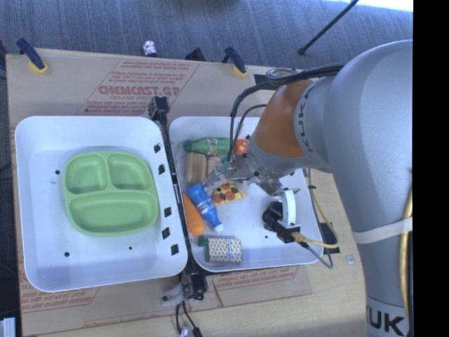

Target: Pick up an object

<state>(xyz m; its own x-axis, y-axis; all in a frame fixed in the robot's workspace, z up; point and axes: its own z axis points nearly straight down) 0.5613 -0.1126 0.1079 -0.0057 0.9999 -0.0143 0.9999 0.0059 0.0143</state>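
The right bin [295,255] holds several toys. A green bottle [207,146] lies at the back, with a small orange-red piece [241,147] beside it. Below them sits a tan wooden block [198,166]. A blue bottle [204,204] and an orange carrot [194,218] lie along the left wall. A pizza-slice toy [229,193] rests near the middle, and a patterned block [224,249] stands at the front. My gripper [234,171] is low over the middle of this bin, just above the pizza slice and right of the wooden block. The wrist hides most of it.
The left bin [35,258] bears a green divided plate [110,192]. Black clips line the wall between the bins [168,188]. The large grey arm covers the right bin's right side. Blue clamps [31,55] hold the cardboard at the back.
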